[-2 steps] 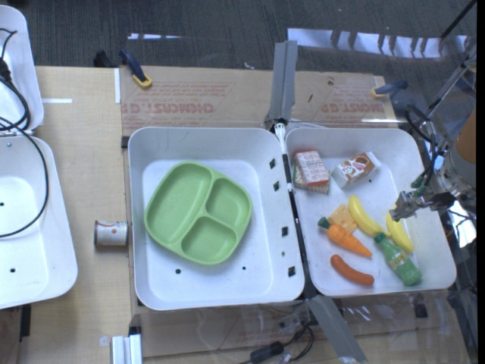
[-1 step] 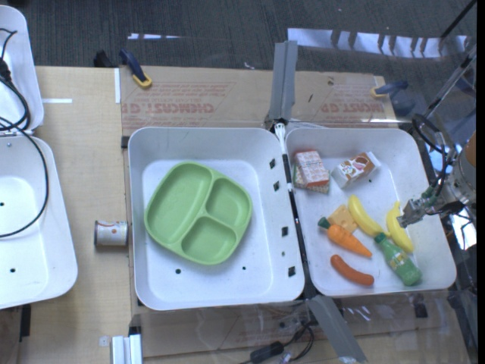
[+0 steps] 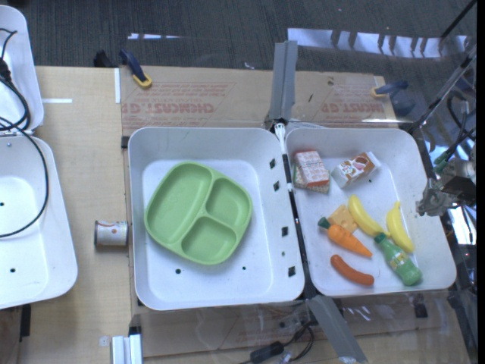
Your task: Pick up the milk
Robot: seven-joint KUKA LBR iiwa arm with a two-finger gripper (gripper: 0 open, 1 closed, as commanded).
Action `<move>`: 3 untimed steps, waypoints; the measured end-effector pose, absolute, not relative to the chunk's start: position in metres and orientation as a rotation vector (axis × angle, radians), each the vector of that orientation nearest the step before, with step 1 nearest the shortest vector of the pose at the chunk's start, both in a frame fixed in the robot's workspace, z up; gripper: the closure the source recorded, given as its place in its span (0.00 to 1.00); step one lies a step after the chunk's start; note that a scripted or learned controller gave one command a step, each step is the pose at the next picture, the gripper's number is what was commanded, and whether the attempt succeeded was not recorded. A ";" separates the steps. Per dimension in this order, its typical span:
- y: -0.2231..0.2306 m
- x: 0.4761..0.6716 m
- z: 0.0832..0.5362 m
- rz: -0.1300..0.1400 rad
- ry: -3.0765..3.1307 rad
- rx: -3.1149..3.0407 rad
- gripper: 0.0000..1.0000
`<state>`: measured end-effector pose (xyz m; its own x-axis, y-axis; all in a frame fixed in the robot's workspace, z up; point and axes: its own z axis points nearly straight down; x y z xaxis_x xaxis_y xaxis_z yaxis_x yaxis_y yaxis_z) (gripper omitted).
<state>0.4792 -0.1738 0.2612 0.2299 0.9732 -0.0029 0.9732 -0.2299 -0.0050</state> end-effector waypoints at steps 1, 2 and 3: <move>-0.181 0.477 0.170 0.009 -1.965 -2.443 1.00; -0.167 0.479 0.211 0.006 -2.292 -2.144 1.00; -0.193 0.478 0.206 0.003 -2.663 -1.657 1.00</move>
<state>0.4784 -0.1927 0.2057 -0.4417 0.8971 0.0034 0.8971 0.4417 -0.0042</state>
